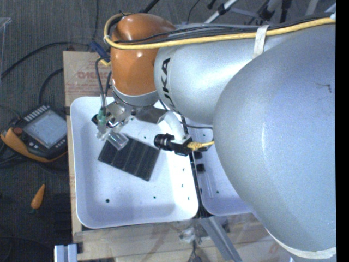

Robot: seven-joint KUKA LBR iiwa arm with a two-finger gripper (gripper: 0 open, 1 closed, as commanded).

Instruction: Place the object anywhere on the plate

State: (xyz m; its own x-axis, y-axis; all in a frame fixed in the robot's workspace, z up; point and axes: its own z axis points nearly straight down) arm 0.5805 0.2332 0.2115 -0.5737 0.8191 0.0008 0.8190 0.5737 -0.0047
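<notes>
A dark, ribbed rectangular plate [131, 159] lies tilted in the middle of the left white bin [92, 201]. My gripper [110, 127] hangs under the orange wrist band [133, 53], over the plate's upper left corner. A small translucent grey piece [116, 140] sits right at that corner, below the gripper. I cannot tell whether it is a separate object or part of the gripper. A small green bit [101, 115] shows at the gripper's left side.
The grey arm [262, 119] covers most of the right bin [221, 201]. A black plug with a yellow cable [166, 142] juts out near the plate's right end. Left of the bench, a teach pendant [43, 131] and an orange tool [37, 196] lie on the floor.
</notes>
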